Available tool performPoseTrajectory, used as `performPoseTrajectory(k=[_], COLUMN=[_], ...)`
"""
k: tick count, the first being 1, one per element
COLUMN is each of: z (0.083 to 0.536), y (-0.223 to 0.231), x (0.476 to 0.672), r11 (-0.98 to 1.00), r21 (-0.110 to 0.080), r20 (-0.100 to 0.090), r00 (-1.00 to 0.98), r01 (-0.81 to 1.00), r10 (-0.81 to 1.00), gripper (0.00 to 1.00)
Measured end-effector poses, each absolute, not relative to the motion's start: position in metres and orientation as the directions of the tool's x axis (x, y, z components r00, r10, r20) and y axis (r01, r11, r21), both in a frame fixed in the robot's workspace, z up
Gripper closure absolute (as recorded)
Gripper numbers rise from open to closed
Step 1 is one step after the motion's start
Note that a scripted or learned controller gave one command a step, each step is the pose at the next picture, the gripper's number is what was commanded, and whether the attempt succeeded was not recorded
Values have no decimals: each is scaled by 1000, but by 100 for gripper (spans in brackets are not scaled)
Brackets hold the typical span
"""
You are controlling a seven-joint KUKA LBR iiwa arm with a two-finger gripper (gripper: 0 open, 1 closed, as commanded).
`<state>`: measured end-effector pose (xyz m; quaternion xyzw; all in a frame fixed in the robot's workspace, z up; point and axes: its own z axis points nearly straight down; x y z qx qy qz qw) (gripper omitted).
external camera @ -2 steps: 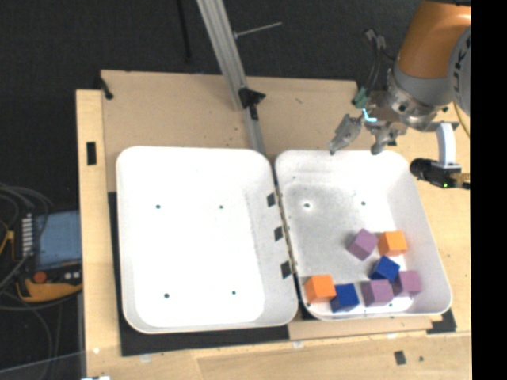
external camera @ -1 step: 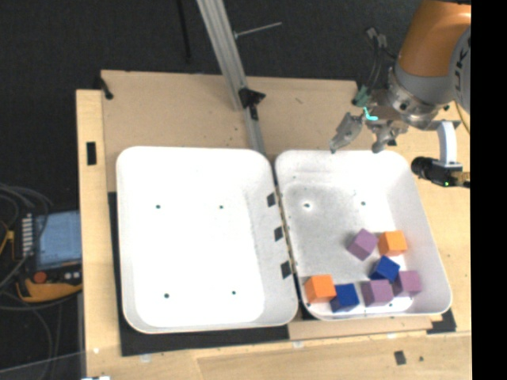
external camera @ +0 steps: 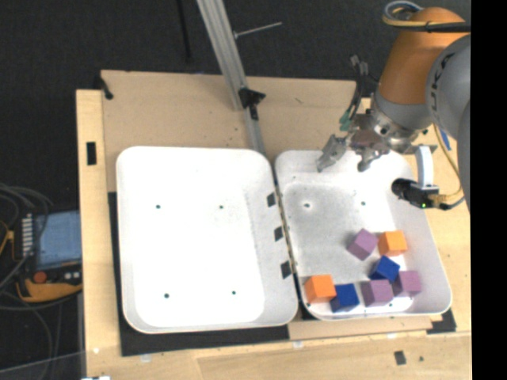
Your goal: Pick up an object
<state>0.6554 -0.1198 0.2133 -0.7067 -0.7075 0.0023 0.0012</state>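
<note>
Item 1, far left: I see a handheld control unit with a blue screen and orange underside, lying off the bench among dark cables.

Item 2: the left bin, shallow, white, rounded corners, a few small dark dots on its floor.

Item 3: a grey metal pole slanting from the top of the view down toward the seam between the bins, with a black clamp near its lower end.

Item 4: the right bin, same make, touching the left one along a row of black clips. Its floor is lightly speckled.

Item 5, contents of the right bin, all gathered in the near right corner, left to right: an orange cube by the front wall; a blue cube touching it; a purple cube set apart, tilted; a second purple cube at the front wall; a second blue cube; a second orange cube just above it; a third purple cube nearest the right wall. All are small, matte, plain-faced blocks.

Item 6: the gripper, hanging over the far edge of the right bin, well apart from the cubes. I read its two fingers as spread, with nothing between them. The arm's orange band sits above it.
</note>
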Motion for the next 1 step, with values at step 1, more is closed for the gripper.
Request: performPoseTrajectory(k=[1], z=[171], y=[-120], x=[652], r11=[-1], r21=[-4], r20=[-2], r00=[1], r01=[1000], r10=[1000], gripper=[0])
